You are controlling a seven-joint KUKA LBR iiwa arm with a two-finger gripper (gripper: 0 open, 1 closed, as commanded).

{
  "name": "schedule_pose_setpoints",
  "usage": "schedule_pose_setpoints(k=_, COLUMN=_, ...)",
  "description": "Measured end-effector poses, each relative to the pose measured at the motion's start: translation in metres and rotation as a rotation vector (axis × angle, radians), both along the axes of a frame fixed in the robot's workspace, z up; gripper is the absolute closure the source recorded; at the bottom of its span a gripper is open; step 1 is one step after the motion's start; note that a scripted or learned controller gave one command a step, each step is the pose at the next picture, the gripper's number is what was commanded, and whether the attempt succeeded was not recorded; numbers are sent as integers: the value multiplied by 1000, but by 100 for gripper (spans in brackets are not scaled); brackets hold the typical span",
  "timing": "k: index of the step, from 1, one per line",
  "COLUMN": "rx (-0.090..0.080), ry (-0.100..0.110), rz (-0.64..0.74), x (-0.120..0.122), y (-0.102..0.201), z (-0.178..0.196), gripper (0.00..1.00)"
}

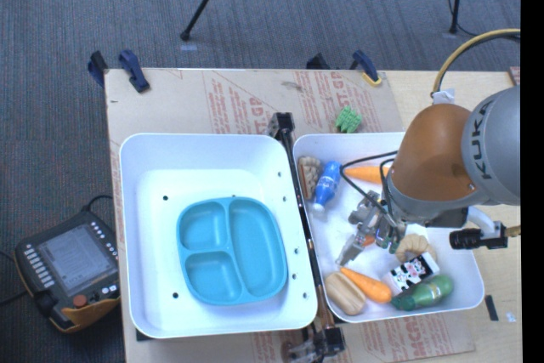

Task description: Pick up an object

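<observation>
My gripper (354, 236) hangs over the middle of the right bin (473, 272), pointing toward that bin's left side. It is open with nothing between its fingers. Just below it lie an orange carrot (367, 285) and a tan bun (343, 294). A blue bottle (325, 184) lies up and to the left of it, and a second carrot (366, 174) is partly covered by the arm. A beige piece (415, 246), a black-and-white box (410, 272) and a green vegetable (425, 293) sit to the gripper's right.
The left bin (149, 183) holds a blue divided plate (231, 250). A brownish item (308, 173) rests against the right bin's left wall. A small green block (347, 120) sits on the bench behind the bins. The arm's orange band (429, 153) covers the right bin's far corner.
</observation>
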State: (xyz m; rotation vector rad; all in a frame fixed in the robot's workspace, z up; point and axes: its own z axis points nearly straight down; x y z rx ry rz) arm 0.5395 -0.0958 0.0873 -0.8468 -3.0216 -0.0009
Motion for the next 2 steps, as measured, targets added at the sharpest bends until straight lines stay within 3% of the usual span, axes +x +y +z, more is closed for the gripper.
schedule_pose_setpoints(k=1, rx=0, ry=-2, rz=73, x=0, y=12, z=0, gripper=0)
schedule_pose_setpoints(k=2, rx=0, ry=-5, rz=499, x=15, y=14, z=1, gripper=0)
